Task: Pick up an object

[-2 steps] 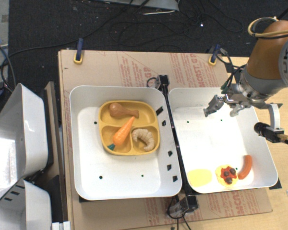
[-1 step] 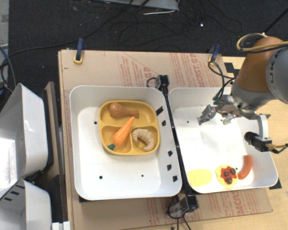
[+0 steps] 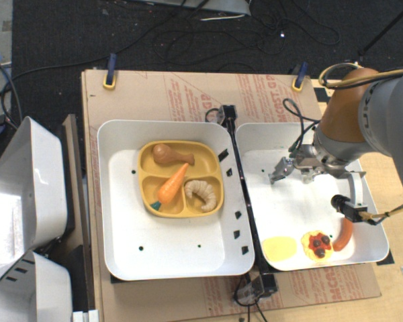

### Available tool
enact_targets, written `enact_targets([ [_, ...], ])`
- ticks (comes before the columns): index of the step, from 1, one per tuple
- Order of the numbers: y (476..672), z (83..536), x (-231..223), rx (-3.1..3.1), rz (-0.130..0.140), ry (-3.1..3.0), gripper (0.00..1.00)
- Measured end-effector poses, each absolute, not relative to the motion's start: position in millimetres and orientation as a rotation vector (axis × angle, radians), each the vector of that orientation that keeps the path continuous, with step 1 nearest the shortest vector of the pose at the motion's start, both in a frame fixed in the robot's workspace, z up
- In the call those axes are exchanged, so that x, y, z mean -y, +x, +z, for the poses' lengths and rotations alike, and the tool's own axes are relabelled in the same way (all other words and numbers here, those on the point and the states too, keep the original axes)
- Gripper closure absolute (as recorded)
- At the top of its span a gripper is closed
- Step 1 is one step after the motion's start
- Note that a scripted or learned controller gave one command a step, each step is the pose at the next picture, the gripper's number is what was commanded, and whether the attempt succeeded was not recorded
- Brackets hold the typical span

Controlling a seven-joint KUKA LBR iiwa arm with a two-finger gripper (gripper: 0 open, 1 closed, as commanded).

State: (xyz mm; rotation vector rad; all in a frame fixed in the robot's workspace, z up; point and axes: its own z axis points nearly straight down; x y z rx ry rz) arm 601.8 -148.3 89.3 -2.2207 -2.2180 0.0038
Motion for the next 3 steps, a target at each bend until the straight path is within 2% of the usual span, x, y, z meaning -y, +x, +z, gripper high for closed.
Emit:
enact_targets([
  [1, 603.2, 102.5, 148.3, 2.221, 0.0, -2.223, 1.0],
  [3, 615.4, 223.7, 157.1, 2.228, -0.005, -2.223, 1.0],
])
